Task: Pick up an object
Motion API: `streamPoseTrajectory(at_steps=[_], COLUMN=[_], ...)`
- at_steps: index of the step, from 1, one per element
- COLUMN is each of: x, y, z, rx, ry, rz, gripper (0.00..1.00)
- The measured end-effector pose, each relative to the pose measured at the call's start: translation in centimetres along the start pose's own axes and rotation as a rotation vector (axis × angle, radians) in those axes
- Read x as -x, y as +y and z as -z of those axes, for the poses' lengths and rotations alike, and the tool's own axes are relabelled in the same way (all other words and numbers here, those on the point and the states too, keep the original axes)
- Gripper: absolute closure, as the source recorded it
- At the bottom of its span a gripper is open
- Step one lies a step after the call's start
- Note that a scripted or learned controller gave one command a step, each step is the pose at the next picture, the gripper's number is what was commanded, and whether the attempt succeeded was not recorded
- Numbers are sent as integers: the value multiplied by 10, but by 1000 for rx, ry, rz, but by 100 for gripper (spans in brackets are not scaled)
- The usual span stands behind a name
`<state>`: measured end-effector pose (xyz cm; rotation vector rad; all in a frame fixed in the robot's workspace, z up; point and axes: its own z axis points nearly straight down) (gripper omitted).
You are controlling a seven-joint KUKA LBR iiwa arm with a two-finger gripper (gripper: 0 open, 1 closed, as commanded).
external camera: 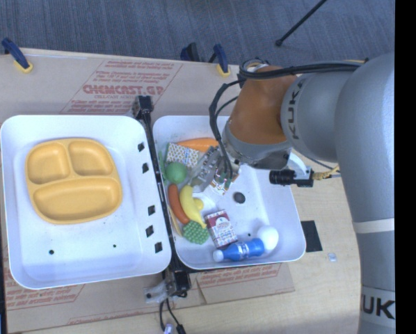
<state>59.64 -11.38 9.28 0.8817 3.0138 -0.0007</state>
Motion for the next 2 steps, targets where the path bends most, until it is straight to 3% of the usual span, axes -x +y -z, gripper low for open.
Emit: streamPoseTrajectory(at_steps=[1, 2], x=[-28, -35], y=[62, 17], z=[100, 116], rx=[0, -1], ry=[-1, 3], rz=[310, 588], gripper=[100, 100])
